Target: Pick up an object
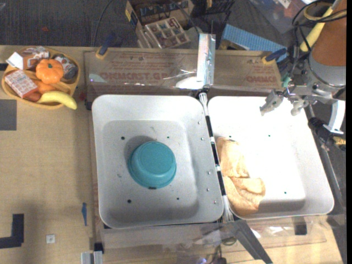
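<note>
A teal bowl [153,164] lies upside down in the middle of the left bin [110,114]. A crumpled tan cloth [240,175] rests against the left wall of the right bin [308,164], toward its front. My gripper [282,104] hangs over the right bin's back right corner, well away from the cloth. Its two fingers [268,104] are spread apart with nothing between them.
A clear plastic wall [148,73] runs behind both bins. A basket [16,92] with a small pumpkin, a banana and boxes sits on the bench at far left. Cables and boxes lie on the floor beyond the bench.
</note>
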`<action>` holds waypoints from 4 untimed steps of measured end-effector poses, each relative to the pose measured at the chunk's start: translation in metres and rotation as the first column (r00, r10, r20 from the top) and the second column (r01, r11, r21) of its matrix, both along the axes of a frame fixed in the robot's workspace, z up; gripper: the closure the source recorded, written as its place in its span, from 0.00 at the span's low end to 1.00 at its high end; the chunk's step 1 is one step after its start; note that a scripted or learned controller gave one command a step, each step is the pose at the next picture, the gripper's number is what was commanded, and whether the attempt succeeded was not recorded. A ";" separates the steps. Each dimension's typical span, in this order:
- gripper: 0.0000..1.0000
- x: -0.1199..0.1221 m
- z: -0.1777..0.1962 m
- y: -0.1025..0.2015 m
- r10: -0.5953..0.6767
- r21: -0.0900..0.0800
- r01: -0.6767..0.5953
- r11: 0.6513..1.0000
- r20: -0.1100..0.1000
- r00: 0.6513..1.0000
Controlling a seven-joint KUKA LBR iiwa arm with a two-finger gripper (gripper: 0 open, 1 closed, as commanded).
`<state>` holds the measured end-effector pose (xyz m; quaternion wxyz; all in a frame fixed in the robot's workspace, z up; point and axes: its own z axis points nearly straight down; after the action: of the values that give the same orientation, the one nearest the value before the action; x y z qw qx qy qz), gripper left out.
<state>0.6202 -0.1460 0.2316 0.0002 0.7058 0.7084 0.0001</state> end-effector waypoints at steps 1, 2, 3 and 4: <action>0.00 -0.057 -0.039 0.031 0.126 0.000 -0.126 0.992 0.000 0.992; 0.00 -0.093 -0.114 0.040 0.184 0.000 -0.184 0.983 0.000 0.983; 0.00 -0.120 -0.043 0.048 0.080 -0.001 -0.080 0.997 0.001 0.997; 0.00 -0.111 -0.140 0.039 0.115 -0.001 -0.115 0.993 0.015 0.993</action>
<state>0.5088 -0.1068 0.0920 0.0058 0.6636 0.7480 0.0055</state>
